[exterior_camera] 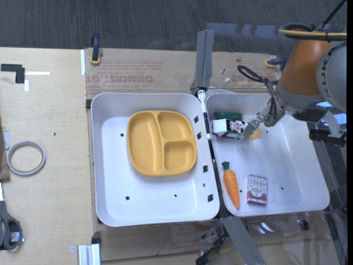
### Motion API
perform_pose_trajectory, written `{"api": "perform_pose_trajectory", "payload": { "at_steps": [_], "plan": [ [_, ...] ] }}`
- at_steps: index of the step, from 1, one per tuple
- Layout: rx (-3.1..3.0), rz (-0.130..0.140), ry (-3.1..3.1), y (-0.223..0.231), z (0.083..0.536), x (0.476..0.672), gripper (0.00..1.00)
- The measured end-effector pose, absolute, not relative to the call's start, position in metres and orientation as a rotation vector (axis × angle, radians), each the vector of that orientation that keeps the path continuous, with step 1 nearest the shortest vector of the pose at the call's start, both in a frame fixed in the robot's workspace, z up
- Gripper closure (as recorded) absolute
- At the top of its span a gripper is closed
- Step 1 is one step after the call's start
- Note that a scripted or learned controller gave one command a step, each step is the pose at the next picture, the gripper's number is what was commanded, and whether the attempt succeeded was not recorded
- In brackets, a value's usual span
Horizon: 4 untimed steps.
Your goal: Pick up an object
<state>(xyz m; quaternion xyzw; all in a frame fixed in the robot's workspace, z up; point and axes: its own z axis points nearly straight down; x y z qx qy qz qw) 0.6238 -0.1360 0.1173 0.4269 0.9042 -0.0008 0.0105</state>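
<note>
Dark carpet lies behind a pale wooden tabletop point(44, 109) carrying two shallow white bins side by side, set on printed cardboard. Left bin point(105, 192) holds a yellow compartment plate point(161, 142) with three sections; right bin point(298, 175) holds a carrot point(231, 187) lying along its left wall, a small red-and-white packet point(257, 190) just beside the carrot, and, near the far left corner, a small white carton with dark print point(229, 127) next to a green item point(228, 116). Reaching in from the right, the arm has its end effector point(252, 130) low in the right bin, touching or nearly touching the carton's right side, with a yellowish scrap at its tip (whether this is part of the tool or a separate object cannot be told). How far the end effector is open cannot be told, and nothing is visibly gripped. Judged step: the approach to a grasp, with the carton the likely target. Next move would call for closing squarely on the carton, which sits crowded against the bin wall and the green item, and then lifting straight up.
</note>
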Motion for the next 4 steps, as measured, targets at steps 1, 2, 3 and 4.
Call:
{"api": "perform_pose_trajectory", "payload": {
  "at_steps": [1,2,3,4],
  "plan": [
    [1.367,-0.002,2.825,-0.144,0.093,0.619,0.0],
    [1.365,-0.026,2.802,-0.155,0.105,0.62,1.0],
    [1.03,0.0,2.963,-0.132,0.153,0.64,1.0],
    [1.029,0.0,2.964,-0.132,0.153,0.64,0.0]
  ]
}}
